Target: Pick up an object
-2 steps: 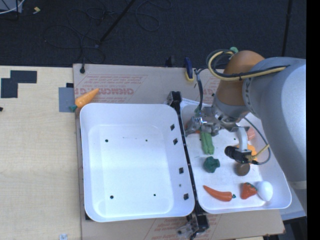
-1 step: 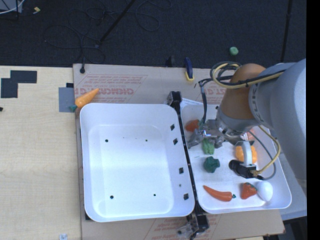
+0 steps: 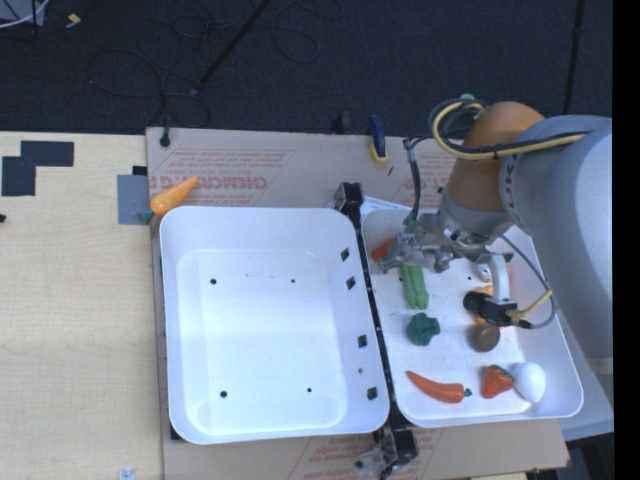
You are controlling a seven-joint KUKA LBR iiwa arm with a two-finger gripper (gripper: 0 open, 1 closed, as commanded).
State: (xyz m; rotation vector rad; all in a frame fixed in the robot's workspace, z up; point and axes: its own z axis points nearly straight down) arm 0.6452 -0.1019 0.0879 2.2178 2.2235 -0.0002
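My gripper is low over the upper left part of the right bin. It sits right above the top end of a long green vegetable. A small red-orange piece lies just to its left, near the bin's wall. Below these lie a dark green broccoli-like piece and a red chili. To the right I see a brown round item, a strawberry and a white egg. No object is visibly lifted.
The left bin stands beside the right one, with a black divider between them. An orange carrot lies on the board outside the left bin's top corner. The arm's grey body and its cables cover the right bin's upper right.
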